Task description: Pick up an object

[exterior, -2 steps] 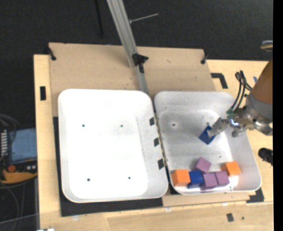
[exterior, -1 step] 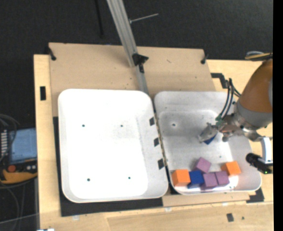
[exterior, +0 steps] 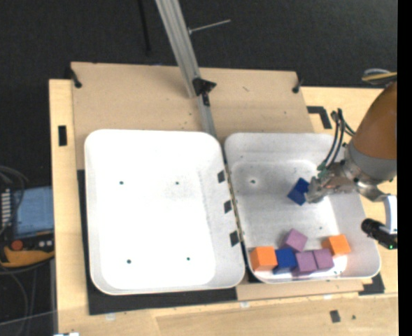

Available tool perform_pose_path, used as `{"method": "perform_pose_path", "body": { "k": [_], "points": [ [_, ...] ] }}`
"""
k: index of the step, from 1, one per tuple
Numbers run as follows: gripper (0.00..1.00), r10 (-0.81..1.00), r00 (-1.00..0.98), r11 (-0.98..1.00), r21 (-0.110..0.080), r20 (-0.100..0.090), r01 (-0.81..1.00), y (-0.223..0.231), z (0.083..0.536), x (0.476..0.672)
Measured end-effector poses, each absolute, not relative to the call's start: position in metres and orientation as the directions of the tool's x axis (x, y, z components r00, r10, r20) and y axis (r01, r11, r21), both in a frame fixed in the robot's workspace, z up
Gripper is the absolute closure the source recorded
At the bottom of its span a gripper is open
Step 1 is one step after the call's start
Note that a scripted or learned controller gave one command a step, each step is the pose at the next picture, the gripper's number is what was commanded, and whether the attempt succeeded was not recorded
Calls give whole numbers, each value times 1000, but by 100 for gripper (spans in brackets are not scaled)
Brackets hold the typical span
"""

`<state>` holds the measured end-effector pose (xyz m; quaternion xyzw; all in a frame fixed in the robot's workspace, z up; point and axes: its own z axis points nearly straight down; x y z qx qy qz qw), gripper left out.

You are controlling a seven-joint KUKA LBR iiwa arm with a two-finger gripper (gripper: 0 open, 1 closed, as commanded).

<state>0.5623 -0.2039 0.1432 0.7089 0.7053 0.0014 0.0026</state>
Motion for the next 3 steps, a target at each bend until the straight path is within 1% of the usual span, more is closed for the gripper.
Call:
{"method": "perform_pose_path", "body": {
  "k": [1, 2, 3],
  "points": [
    [100, 1000, 5, -5, 6, -2, 1000, -204, 193, 555],
    [100, 1000, -3, 3, 7, -3, 1000, -204, 243, 565],
    [100, 1000, -4, 4, 3, -1, 1000, -206, 259, 566]
  ]
}}
